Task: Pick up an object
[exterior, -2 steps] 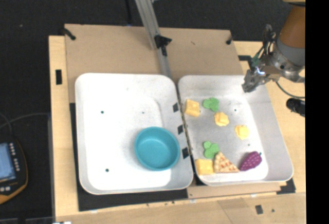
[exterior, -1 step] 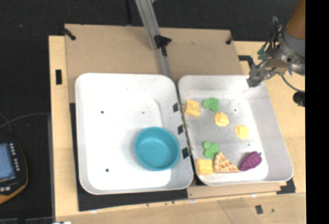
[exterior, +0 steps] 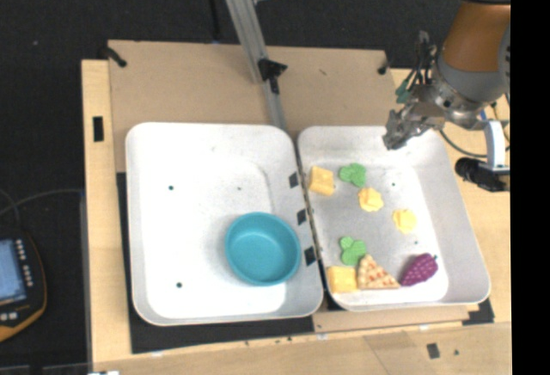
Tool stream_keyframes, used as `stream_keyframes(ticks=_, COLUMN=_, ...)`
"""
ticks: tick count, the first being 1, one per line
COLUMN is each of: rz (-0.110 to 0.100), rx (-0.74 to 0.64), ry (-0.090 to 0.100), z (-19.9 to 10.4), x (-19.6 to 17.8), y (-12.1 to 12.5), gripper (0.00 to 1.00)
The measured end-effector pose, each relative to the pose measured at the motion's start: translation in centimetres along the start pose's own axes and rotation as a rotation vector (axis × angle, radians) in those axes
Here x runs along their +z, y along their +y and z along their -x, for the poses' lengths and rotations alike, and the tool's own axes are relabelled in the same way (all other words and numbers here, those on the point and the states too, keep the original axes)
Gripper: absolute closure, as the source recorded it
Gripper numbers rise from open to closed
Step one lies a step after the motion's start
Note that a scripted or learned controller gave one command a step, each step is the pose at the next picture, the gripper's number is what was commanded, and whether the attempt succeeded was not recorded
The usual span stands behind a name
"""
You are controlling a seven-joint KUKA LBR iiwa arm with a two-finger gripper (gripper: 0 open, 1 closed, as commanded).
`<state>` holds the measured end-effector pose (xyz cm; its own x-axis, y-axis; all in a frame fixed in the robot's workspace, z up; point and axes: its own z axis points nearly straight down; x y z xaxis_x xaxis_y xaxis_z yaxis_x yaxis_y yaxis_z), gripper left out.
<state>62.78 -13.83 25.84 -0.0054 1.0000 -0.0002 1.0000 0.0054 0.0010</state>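
Claw (exterior: 397, 138) over right bin's (exterior: 460, 218) top rim, finger state cannot tell, nothing seen held. Toy food lies below-left: green piece (exterior: 351, 175) nearest, purple grapes (exterior: 418, 269) farthest.

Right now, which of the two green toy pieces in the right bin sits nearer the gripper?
The upper green piece, beside the yellow block, is nearer the gripper. The other green piece lies just above the pizza slice.

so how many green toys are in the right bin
2: one green toy near the bin's top, beside a yellow block; the other green toy lower down, just above the pizza slice. None looks hidden.
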Motion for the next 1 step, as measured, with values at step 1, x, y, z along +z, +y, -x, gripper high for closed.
stream_keyframes(ticks=1, rz=0.000, rx=-0.001, ry=0.000, z=-5.19, x=1.21, y=-0.04, gripper=1.00)
